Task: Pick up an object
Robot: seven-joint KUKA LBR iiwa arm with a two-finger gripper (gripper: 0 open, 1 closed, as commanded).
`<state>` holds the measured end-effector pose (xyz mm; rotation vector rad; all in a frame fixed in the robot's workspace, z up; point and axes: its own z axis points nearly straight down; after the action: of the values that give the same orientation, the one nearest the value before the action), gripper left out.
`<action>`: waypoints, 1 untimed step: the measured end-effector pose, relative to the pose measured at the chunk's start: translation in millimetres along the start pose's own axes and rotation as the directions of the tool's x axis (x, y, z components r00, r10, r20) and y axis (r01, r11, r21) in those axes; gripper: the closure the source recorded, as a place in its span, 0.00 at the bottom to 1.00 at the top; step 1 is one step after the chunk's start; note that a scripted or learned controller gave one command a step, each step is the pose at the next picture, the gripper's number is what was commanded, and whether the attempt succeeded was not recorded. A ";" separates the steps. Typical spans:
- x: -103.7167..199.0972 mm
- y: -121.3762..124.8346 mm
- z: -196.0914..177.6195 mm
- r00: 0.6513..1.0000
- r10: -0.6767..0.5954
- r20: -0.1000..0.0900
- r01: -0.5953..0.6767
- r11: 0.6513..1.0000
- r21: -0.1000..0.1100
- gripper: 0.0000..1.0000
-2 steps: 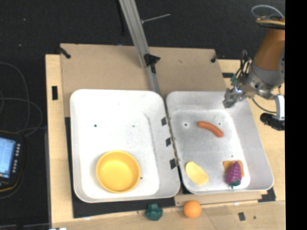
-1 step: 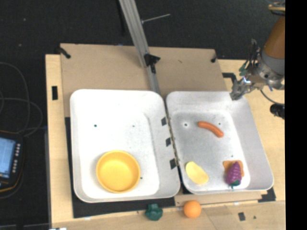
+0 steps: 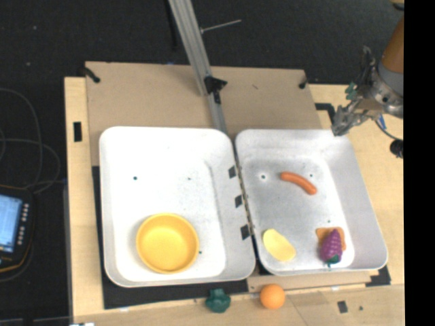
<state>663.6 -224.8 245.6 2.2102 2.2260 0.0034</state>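
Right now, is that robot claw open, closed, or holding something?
Gripper: cannot be told whether open or closed; it sits over the back right corner of the right bin, with nothing seen in it.

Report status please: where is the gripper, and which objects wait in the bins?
Gripper above right bin's far corner, nothing between fingers. Hot dog, lemon slice, purple grapes in right bin; yellow bowl in left. Path clear.

right bin [image 3: 353,182] centre open, slanted pole [image 3: 194,43] behind divider

A robotics lab: a pale wooden bench [image 3: 78,182] carrying two white bins [image 3: 115,155], a mounted metal rail [image 3: 194,39], loose cables [image 3: 27,148].
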 end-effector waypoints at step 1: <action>44.8 7.0 -5.6 1.000 0.002 -0.002 -0.002 1.000 0.004 1.00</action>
<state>670.2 -179.9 251.1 2.2148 2.2271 0.0015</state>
